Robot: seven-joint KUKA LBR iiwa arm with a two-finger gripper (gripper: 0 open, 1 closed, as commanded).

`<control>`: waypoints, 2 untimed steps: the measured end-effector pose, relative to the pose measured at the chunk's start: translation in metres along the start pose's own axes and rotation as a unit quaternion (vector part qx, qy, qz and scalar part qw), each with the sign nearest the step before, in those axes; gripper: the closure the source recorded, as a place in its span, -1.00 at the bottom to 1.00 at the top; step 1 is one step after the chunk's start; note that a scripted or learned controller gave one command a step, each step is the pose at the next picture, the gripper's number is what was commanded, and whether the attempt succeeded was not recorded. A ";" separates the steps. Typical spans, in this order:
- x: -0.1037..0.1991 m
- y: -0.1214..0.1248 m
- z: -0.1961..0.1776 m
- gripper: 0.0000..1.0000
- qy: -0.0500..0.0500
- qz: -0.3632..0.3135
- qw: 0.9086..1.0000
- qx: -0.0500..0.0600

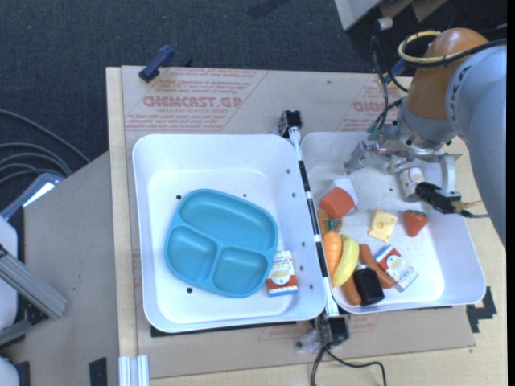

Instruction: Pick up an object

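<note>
My two-finger gripper (402, 167) hangs over the far part of the right-hand shallow white plastic bin (459, 284), and I cannot tell whether it is released or clenched; nothing shows between its metal parts from this angle. My grey arm with its orange band (438, 63) comes in above it.

I take the long yellow toy banana (346, 260) as my landmark. It lies in the right bin near the divider between the two bins. Touching its left side is one orange toy carrot (332, 248). Up and slightly left of the banana sits one red-orange blocky toy (338, 203). Just right of the banana is one pale yellow wedge of toy cheese (383, 225), and further right again one small red toy strawberry (415, 223), the piece nearest my gripper. Below right of the banana lie one black cylinder-shaped toy (368, 286), one orange sausage-like piece (376, 265) and one small red-and-white printed packet (397, 266), all crowded together.

Well left of the banana, across the divider, the left-hand shallow white bin (153, 167) holds one blue three-compartment plastic plate (219, 241) and, touching the plate's lower right edge, one small printed carton (282, 273).
</note>
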State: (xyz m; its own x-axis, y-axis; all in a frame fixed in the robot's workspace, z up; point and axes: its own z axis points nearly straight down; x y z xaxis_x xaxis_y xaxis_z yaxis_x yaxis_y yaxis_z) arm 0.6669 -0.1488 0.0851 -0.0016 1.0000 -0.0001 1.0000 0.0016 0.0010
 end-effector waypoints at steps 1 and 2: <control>0.042 -0.043 0.001 -1.00 0.001 0.000 1.000 0.002; 0.043 -0.101 0.001 -1.00 0.000 0.001 1.000 0.002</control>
State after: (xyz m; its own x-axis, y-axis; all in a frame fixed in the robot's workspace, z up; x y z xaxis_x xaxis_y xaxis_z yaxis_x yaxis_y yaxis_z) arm 0.5663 -0.1056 0.0843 0.0003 1.0000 0.0005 1.0000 -0.0003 -0.0020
